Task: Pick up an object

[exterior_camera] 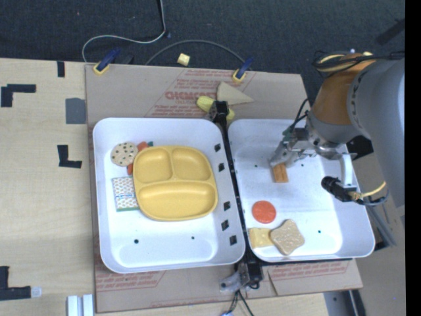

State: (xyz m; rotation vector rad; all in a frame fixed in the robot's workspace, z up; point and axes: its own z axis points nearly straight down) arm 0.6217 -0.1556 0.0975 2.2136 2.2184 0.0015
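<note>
In the right bin [355,232], bread [287,236] and a red disc [264,210] lie nearest. Farther back a tan block [281,173] stands long axis up-down, directly beneath the hand [285,157]; whether the hand is spread or pinching it, I cannot tell.
</note>
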